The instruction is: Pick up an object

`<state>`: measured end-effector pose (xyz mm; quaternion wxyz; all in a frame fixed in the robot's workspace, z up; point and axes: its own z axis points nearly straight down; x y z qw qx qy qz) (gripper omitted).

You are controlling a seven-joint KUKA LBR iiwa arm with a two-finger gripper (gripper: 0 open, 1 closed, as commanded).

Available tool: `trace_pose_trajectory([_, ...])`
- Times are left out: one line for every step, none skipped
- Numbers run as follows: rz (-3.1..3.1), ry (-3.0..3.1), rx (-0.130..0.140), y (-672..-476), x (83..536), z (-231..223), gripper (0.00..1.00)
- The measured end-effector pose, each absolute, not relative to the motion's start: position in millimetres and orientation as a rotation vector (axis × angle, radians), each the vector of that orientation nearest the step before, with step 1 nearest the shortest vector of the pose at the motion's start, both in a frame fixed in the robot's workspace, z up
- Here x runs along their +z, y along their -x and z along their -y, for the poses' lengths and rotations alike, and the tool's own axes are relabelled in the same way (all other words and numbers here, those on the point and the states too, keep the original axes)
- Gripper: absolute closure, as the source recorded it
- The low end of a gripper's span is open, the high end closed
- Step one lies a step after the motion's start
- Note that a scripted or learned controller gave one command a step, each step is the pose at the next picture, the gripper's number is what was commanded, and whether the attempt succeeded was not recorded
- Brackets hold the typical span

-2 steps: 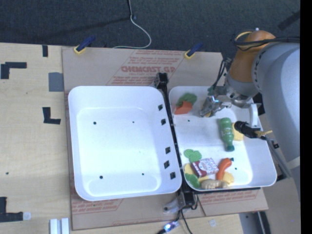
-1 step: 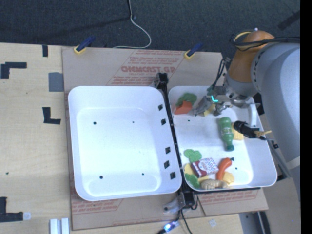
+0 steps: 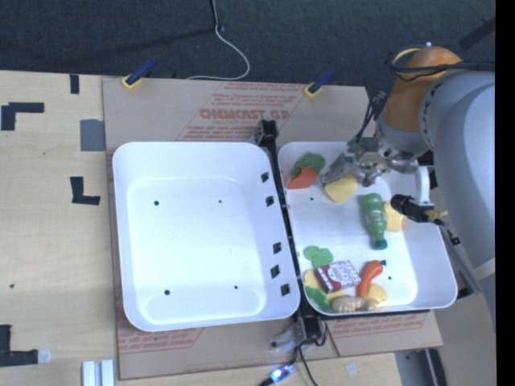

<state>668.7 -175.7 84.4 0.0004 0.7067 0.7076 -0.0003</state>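
Hovering over the far part of the right bin point(image 3: 434, 288), the gripper point(image 3: 348, 174) is sitting right above a pale yellow piece point(image 3: 341, 189); whether it is gripping that piece cannot be told, since the wrist is hiding the contact. The arm point(image 3: 459, 135) is covering the bin's right rim and running off the frame. An orange-and-green carrot point(image 3: 304, 171) is lying just beside the gripper near the divider point(image 3: 282, 215). A green bottle point(image 3: 373, 219) is lying mid-bin, and a cluster of small toys point(image 3: 342, 284), hard to tell apart, is crowding the near corner. The left bin point(image 3: 129, 215) is offering wide open floor.
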Motion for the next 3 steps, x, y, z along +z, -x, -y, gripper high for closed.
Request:
trace_pose_trajectory([-2.217,-2.211,0.000,-669.7,86,123,0.00])
trace_pose_trajectory([-2.215,-2.221,-0.001,-668.4,126,188,0.00])
trace_pose_trajectory([-2.218,-2.210,-0.013,-668.7,86,124,0.00])
